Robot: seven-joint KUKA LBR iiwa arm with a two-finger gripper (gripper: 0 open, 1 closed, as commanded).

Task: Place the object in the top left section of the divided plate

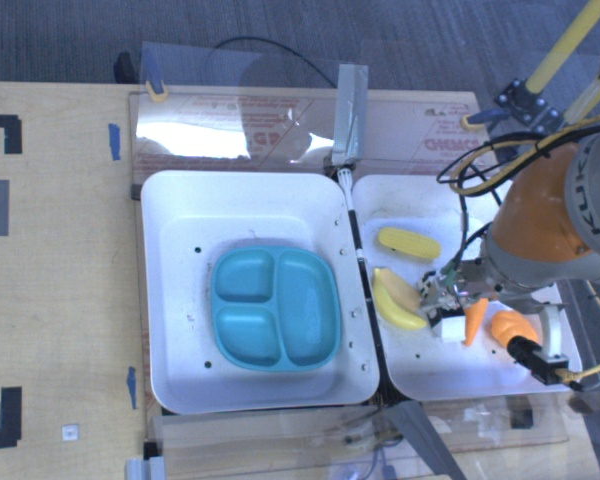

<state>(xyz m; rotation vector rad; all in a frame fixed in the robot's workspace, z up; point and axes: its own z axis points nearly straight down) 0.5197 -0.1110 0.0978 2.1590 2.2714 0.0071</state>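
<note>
In the right bin (540, 378) lie two bananas (408, 242), one carrot (473, 321); pincer (438, 293) state unclear.

Red print on clear panel (280, 128) behind bins (180, 218), unreadable.

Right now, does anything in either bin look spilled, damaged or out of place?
Nothing stands out. The teal divided plate sits flat in the left bin; two yellow items and an orange carrot-like piece lie loose in the right bin.
</note>
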